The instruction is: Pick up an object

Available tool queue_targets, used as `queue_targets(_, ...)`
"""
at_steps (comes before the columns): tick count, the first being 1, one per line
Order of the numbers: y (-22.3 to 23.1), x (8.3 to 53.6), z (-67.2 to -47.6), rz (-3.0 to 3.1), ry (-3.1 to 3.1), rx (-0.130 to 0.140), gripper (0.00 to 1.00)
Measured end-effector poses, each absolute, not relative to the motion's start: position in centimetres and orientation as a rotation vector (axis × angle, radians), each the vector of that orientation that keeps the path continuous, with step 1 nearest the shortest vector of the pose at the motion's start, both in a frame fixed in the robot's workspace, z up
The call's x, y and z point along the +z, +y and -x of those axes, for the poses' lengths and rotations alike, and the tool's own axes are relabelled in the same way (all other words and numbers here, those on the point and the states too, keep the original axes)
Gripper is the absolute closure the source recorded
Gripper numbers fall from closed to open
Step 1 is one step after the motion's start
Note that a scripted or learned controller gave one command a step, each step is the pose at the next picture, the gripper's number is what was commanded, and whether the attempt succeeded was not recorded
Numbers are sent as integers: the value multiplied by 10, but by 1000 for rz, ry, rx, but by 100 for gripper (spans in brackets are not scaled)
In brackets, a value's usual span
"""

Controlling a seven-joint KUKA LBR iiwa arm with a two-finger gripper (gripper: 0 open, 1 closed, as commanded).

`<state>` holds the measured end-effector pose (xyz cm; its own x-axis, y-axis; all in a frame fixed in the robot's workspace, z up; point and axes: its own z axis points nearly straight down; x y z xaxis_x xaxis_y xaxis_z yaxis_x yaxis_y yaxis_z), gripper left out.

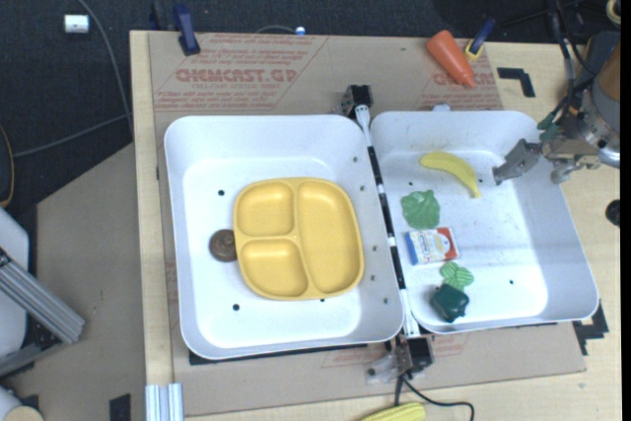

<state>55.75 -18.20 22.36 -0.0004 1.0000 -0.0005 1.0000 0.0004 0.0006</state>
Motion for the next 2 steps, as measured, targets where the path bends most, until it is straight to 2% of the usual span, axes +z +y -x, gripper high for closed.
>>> queue_targets(1,-135,137,-612,-2222,2224,-1,0)
queue_targets(2,-95,84,-568,-2223,2225,-2,0)
